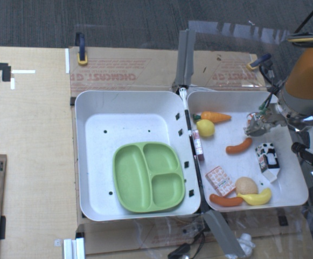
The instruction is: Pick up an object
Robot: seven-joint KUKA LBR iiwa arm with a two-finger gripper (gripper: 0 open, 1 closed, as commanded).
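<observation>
The right bin (pixel 299 196) holds toy food: an orange carrot (pixel 215 116), a yellow lemon (pixel 204 128), an orange sausage (pixel 238 146), a black-and-white milk carton (pixel 267 159), a red-patterned box (pixel 220 180), a tan bread roll (pixel 246 185), a yellow banana (pixel 257 198) and a second sausage (pixel 225 200). My gripper (pixel 255 124) hangs over the bin's back right part, just above and right of the upper sausage. Nothing shows between its fingers.
The left bin (pixel 91 144) holds a green divided plate (pixel 148 176). A thin pink-and-white stick (pixel 197 142) lies along the divider between the bins. Blue-and-yellow clamps (pixel 81 48) hold the cardboard at the back. The arm's orange band (pixel 305 74) is at the right edge.
</observation>
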